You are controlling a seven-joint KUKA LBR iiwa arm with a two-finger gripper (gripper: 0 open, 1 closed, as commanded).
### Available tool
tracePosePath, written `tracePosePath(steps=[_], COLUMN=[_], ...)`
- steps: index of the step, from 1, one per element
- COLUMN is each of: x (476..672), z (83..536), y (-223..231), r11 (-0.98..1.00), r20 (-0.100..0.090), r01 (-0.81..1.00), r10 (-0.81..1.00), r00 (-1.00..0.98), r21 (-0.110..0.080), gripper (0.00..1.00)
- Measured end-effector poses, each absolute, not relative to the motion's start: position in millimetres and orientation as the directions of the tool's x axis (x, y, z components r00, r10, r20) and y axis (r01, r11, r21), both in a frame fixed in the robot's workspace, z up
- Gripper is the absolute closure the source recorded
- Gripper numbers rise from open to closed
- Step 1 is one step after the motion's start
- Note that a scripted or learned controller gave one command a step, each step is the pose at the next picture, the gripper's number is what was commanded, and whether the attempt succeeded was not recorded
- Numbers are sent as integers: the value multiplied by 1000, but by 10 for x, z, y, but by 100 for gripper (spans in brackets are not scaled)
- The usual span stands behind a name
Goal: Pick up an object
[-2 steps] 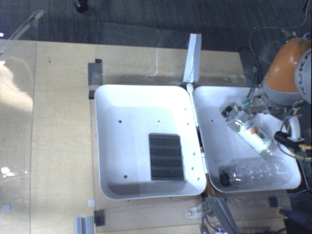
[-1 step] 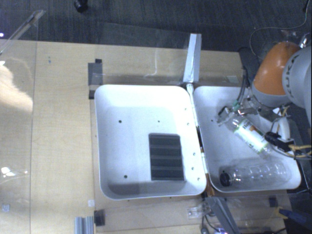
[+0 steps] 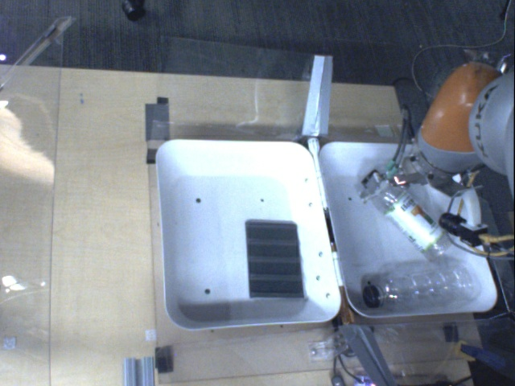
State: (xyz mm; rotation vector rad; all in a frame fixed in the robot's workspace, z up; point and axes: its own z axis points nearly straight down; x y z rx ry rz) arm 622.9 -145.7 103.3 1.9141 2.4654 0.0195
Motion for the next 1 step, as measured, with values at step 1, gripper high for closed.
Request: tracePosePath(steps=[1], x=[6506], z=[1745], y=[-919], r11=[262], r20=[-2], r01=[965], r10=[965], r00=[-262], r21=[7], gripper=[100])
